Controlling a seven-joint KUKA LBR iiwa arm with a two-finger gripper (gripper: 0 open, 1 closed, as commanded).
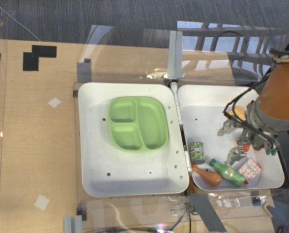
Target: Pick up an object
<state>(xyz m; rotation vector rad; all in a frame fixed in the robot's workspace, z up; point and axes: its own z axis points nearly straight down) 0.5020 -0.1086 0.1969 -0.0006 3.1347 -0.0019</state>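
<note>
Green bottle [228,173] in right bin [202,110], claw [235,141] just above, arm upright.

1 fixed camera looks down at a slant over the desk [33,144], taking in both white bins [93,178].

The grey arm with its orange band [280,93] reached in from the right, its two-finger metal gripper [234,142] (fingers spread apart) pointing down.
</note>
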